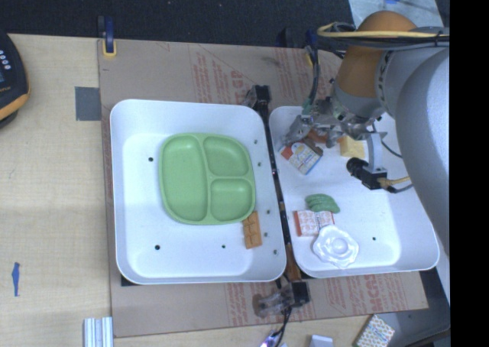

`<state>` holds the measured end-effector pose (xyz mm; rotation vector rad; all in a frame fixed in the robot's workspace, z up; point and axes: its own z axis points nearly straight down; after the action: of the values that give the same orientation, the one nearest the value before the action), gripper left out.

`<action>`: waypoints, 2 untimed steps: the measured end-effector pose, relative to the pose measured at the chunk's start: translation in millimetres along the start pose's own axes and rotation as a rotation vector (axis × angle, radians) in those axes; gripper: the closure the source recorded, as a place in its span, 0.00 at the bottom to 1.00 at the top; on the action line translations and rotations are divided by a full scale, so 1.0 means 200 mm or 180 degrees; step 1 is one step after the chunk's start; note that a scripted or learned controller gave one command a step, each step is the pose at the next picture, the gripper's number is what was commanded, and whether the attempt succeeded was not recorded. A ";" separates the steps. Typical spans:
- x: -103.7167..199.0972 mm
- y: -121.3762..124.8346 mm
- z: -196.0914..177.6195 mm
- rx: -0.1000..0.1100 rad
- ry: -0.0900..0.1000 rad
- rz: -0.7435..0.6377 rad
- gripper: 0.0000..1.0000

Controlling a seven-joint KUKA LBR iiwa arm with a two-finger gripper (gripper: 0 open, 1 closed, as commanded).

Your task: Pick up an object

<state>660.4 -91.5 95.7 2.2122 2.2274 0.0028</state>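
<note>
On the far left edge of the wooden bench [46, 208] sits part of a black and yellow handheld device [9, 78], and a small grey tape square [87, 102] lies just beside the brown cardboard sheet [191, 66] under both bins. Next comes the left shallow white bin [130, 185], which holds a pale green divided plastic plate [206, 178] near its middle; a small orange-brown rectangular block [251, 230] lies just off the plate's lower right corner, close to the bin's right wall. Black clamps [262, 96] stand at the seam between the bins at the far side, and another fitting [283, 297] sits at the near side. Further right, the right shallow white bin [397, 250] carries a small red, white and blue carton [302, 157] at its far left, a green crumpled leaf-shaped piece [322, 202] near the centre, a red and white printed packet [313, 221] just below it, and a white ruffled round plastic piece [335, 247] touching the packet's lower edge. Above the carton hangs the two-finger gripper [315, 128] of the grey arm with an orange band [367, 70], low over the bin's far left corner; whether it is spread or closed cannot be told, and nothing is visibly between its tips. A black cable connector [367, 173] dangles just to its right.
</note>
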 end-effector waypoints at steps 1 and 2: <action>-0.08 -0.01 0.00 -0.0011 0.0006 0.0012 0.00; -0.02 -0.01 0.00 -0.0009 -0.0007 0.0009 0.00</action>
<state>658.9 -96.3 96.4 2.2129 2.2215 0.0035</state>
